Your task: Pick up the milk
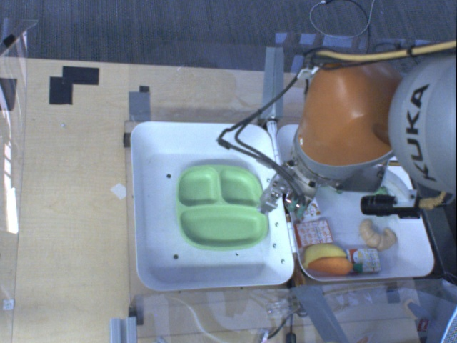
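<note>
One carton, the milk, lies approx. 4 o'clock from the hand, long axis 3–9. Hand open/shut state: cannot tell.

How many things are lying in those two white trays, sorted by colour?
Green: 1, the divided plate
Yellow and orange: 1, the fruit
Beige: 1, the pastry-like piece
Printed cartons: 2, the flat carton and the small box
Total: 5

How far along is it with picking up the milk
Nothing looks done yet: the milk carton lies in the right bin beside the orange. In hand: the gripper sits at the green tray's right edge in the left bin. Left: reaching, grasping, lifting.
</note>
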You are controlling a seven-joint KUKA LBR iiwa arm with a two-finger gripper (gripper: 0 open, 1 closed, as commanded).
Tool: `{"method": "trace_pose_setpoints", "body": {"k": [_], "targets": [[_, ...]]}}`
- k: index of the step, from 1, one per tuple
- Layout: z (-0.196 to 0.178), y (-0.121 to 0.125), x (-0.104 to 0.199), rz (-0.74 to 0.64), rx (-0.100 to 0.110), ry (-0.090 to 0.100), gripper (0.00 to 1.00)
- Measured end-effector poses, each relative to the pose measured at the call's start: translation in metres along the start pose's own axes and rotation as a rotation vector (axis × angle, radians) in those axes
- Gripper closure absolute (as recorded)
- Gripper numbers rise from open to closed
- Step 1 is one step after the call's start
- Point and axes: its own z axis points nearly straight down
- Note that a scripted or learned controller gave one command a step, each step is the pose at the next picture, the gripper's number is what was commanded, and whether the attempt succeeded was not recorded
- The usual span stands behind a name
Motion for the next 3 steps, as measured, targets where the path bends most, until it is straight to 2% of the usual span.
{"method": "trace_pose_setpoints", "body": {"k": [1, 2, 3], "targets": [[-0.010, -0.037, -0.022, -0.124, -0.001, -0.004, 1.00], [-0.010, -0.011, -0.007, -0.314, -0.001, -0.002, 1.00], [-0.014, -0.002, -0.001, -0.430, -0.001, -0.001, 1.00]]}}
